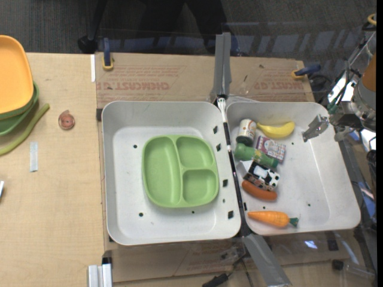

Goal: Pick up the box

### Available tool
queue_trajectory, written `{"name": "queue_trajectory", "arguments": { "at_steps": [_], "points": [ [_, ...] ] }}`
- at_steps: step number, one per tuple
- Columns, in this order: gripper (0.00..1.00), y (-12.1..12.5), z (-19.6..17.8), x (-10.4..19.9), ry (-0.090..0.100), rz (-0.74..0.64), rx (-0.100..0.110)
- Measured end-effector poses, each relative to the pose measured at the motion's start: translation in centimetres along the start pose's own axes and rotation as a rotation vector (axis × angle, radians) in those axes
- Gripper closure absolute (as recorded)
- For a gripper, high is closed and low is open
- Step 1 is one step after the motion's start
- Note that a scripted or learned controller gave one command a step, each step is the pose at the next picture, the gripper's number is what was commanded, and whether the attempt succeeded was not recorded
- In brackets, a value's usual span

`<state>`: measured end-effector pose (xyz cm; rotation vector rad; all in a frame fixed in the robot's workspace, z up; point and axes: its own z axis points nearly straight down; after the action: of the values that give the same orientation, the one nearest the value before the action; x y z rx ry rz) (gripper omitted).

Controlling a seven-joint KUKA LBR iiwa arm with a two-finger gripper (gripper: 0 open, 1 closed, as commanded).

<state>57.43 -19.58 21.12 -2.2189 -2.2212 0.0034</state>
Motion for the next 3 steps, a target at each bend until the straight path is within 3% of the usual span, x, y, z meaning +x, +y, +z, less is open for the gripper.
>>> {"name": "queue_trajectory", "arguments": {
  "at_steps": [1,2,3],
  "points": [
    [0.00,5.1,11.2,6.3,-0.001,-0.108,-0.009],
    [0.00,2.3,11.3,7.4,-0.003,-0.141,-0.015],
    [0.00,3.0,11.3,6.7,-0.002,-0.278,-0.015]
  ]
}}
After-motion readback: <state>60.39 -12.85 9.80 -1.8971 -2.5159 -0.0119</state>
